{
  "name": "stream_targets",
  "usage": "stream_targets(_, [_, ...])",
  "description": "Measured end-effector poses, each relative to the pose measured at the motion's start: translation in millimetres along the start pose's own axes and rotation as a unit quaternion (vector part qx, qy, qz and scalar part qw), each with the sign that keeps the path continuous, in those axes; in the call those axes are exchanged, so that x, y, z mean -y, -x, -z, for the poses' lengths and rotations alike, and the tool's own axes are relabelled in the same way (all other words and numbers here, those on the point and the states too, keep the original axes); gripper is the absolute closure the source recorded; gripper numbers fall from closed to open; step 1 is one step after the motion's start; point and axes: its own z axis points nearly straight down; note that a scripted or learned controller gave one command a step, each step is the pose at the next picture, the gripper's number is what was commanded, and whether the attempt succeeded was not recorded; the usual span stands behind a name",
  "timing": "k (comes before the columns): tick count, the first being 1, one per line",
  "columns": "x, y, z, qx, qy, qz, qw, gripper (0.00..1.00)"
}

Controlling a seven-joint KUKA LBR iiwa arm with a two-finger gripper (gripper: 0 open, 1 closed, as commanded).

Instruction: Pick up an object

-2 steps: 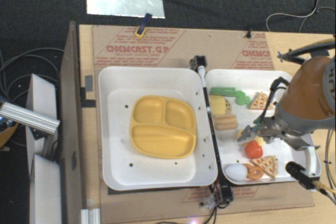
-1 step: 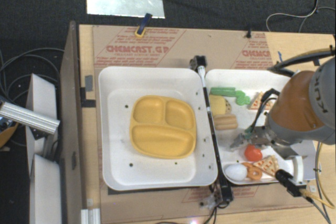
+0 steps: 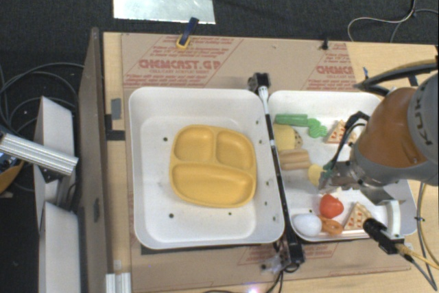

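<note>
Far left of the gripper, cables lie on dark carpet. The left bin holds a yellow divided plate. In the right bin, a green toy and wooden cylinder lie left of the gripper, a red tomato just below. Whether it is open or closed, I cannot tell.

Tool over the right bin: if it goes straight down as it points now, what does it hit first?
Probably the yellow item just left of the tool, or the tomato nearby; depth is unclear from this slanted view.
</note>
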Motion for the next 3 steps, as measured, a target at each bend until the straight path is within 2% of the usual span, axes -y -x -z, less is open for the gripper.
stream_targets(1, [0, 0, 0, 0.0, 0.0, 0.0, 1.0, 0.0])
stream_targets(2, [-52, 47, -11, -0.001, 0.0, 0.0, 1.0, 0.0])
stream_targets(3, [4, -16, -12, -0.003, -0.005, 0.003, 1.0, 0.0])
